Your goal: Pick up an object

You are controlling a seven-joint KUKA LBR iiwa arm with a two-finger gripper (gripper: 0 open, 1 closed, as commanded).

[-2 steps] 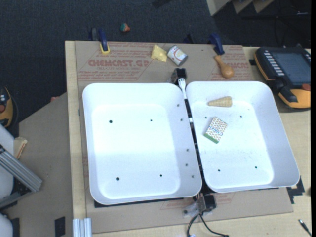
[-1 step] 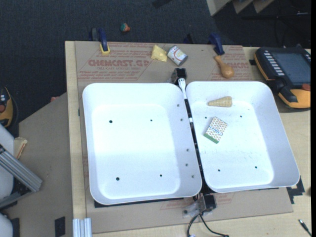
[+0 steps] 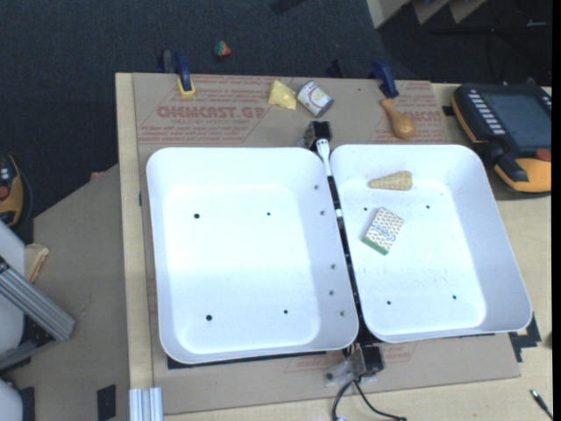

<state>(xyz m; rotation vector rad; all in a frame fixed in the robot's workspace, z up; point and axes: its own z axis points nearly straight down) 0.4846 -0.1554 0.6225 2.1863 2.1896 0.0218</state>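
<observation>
Right bin (image 3: 491, 235) holds two candidates: a small patterned box (image 3: 384, 230) near centre, and a tan cone (image 3: 391, 181) at its 12 o'clock, apart from it. Arm and jaws: cannot tell their state. Risk: the box lies flat and skewed, so fingers may slide off its edges; the cone may roll away.

Brown bench board (image 3: 219, 117) bearing two white bins, left bin (image 3: 166, 253) and right bin (image 3: 491, 235) touching, far strip holding yellow wedge (image 3: 282, 96), small box (image 3: 315, 98), wooden-handled object (image 3: 397, 118), two blue clamps (image 3: 183, 70).
</observation>
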